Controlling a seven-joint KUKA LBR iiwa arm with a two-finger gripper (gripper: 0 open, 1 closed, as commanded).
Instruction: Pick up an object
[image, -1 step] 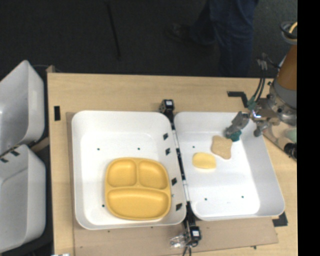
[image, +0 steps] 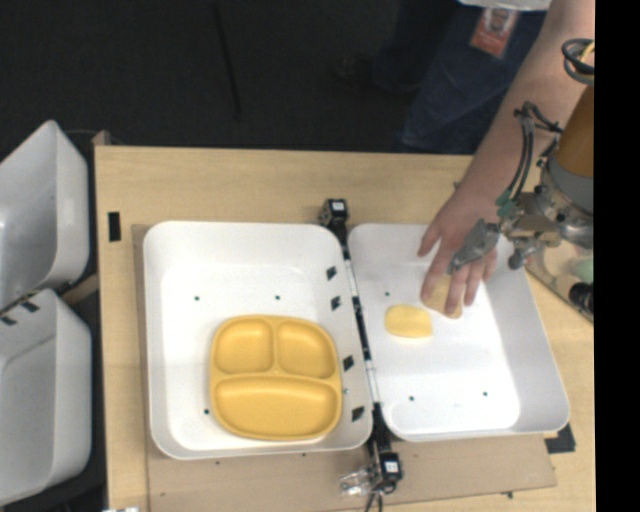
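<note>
Yellow and rounded, the small object (image: 409, 321) lies in the right bin (image: 500, 395), just beside a person's hand (image: 457, 258). The gripper (image: 492, 247) hangs over that bin's right side, fingers spread and holding nothing. A yellow divided plate (image: 273, 377) sits in the left bin (image: 180, 275)

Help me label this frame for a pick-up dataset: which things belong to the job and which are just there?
Belongs to the job:
- small yellow object, in the right bin
- gripper, above that bin
- yellow divided plate, in the left bin, another possible pick

Just there:
- person's hand, reaching into the right bin beside the small yellow object
</note>
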